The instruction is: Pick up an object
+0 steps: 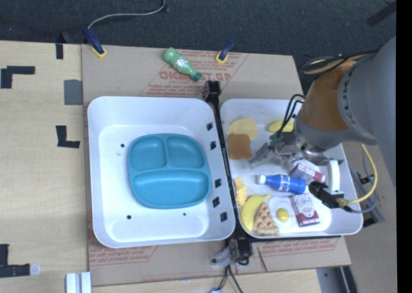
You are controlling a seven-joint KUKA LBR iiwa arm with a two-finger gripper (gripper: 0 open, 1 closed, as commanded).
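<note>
pick not yet made: objects lie in the right bin

the blue bottle [284, 183] lies in the right bin [347, 224], unlifted; just above it the end effector [270, 150] hangs low with fingers somewhat apart, nothing between them. grasp and lift remain.

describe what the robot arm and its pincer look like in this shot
The arm is bulky and rounded, grey, with a broad orange band above the wrist. Below the band sits a darker grey wrist section. The pincer is thin grey metal. A black cable loops beside the orange band, and a yellow cable curves past a black connector near the wrist.
</note>
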